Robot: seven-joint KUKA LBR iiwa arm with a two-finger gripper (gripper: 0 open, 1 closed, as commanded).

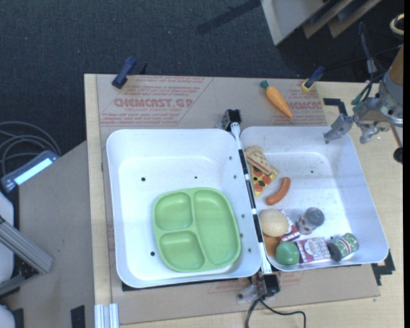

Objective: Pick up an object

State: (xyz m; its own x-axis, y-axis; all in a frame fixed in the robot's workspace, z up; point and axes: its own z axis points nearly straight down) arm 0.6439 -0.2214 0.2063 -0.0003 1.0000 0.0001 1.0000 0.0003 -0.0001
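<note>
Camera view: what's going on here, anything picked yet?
Nothing picked yet. The arm's tool hangs above the far right corner of the right white bin, holding nothing. The toy food lies in that bin: pizza slice, sausage, bread roll. The green divided plate sits in the left white bin.

**Dark carpet, cardboard-topped bench**

A dark blue-grey carpet (96,38) surrounds the bench (166,96), whose brown cardboard top bears red print. Far left of the gripper, black cables (19,144) coil on the floor. Pale furniture (307,16) stands just behind it.
</note>
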